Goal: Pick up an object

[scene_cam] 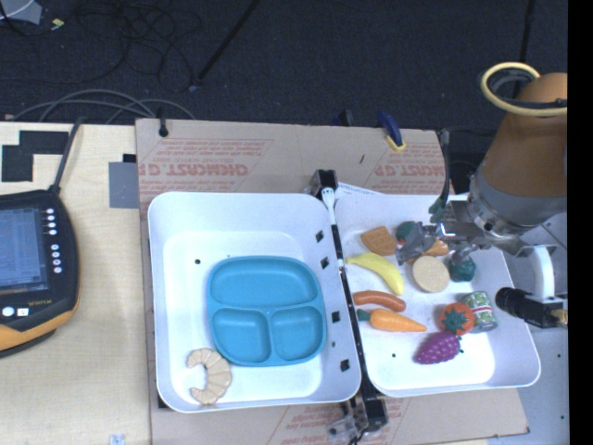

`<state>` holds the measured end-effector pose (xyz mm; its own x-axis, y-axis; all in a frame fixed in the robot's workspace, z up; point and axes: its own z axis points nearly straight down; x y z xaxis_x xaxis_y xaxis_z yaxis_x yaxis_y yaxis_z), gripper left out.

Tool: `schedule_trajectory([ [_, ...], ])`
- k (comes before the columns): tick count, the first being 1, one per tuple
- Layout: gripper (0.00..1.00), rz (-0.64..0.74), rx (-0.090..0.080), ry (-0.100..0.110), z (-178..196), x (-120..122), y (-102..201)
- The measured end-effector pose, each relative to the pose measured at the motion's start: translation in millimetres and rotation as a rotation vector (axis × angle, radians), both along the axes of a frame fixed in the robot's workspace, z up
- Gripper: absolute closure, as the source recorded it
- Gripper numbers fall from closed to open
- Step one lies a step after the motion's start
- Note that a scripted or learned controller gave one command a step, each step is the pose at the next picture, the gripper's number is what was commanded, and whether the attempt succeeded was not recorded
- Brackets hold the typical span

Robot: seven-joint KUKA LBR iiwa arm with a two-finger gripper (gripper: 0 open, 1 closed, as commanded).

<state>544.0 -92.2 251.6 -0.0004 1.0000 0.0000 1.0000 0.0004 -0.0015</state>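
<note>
Jaws (443, 239) low over the toys, their spread impossible to tell.
Just beside the round tan plastic disc (430, 273), with a dark teal toy (461, 269) crowding its right, they risk nudging both and closing on nothing.

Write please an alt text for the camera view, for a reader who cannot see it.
The gripper hangs low over the right bin, among toy foods: a banana, a carrot, a sausage, purple grapes and a strawberry. The left bin holds a blue divided plate and a croissant.
</note>
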Motion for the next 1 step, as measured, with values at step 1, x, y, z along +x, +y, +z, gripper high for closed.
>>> schedule_trajectory([
  [1,1.00,0.000,0.000,0.002,9.7,0.0,-0.5],
])
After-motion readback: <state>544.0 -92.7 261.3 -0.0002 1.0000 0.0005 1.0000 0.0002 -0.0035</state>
